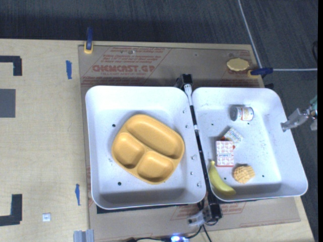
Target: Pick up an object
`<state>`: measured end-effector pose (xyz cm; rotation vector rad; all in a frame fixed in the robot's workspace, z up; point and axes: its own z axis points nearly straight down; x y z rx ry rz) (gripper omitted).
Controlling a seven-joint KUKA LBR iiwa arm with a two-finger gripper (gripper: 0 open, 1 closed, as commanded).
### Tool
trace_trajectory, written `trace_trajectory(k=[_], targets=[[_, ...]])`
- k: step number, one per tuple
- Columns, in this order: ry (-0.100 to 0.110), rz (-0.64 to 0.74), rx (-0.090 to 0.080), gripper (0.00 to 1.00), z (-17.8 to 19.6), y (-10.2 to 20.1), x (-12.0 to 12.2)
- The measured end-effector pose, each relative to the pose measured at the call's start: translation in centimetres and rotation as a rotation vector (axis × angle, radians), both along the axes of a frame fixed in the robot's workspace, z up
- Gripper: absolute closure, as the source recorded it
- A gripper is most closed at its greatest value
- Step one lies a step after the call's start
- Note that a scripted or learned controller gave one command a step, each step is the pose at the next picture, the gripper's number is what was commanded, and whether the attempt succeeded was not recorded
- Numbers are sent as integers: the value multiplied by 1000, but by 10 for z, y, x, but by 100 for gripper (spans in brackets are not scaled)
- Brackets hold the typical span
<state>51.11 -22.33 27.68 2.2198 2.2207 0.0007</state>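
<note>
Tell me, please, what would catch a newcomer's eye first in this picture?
The big yellow divided tray lying alone in the left bin stands out at once. The right bin holds a cluster of small things: a banana at its front left, a round cracker beside it, and a small can lying further back.

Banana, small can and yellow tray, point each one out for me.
banana (pixel 220 180), camera view, middle of its curved body.
small can (pixel 241 113), camera view, its side.
yellow tray (pixel 147 148), camera view, central divider.
</note>
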Motion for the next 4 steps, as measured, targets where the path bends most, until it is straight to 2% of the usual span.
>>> trace_trajectory(k=[1, 2, 3, 4], targets=[[1, 0, 1, 0, -163, 61, 3], [-2, -1, 0, 0, -191, 79, -24], [-19, -15, -26, 0, -187, 117, -29], [-20, -16, -26, 0, -187, 117, -29]])
